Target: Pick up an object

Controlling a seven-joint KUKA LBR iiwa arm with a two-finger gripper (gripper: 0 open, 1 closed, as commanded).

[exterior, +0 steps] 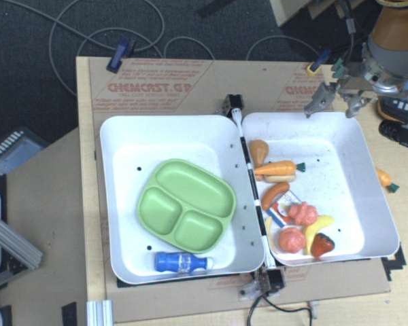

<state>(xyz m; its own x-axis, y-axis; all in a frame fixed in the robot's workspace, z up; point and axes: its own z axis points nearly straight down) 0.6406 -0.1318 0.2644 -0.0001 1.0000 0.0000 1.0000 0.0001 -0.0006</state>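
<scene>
My gripper hangs above the far rim of the right bin, open, with nothing between its fingers. Below it, toy food lies along the bin's left and near side: a brown potato, a carrot, a sausage, two pink pieces, a banana and a strawberry. The left bin holds a green divided plate and a blue bottle lying along its near wall.
A small orange toy lies on the bench just outside the right bin's right rim. Clamps join the bins at the middle. Cables and a blue clip sit beyond the bench's far edge.
</scene>
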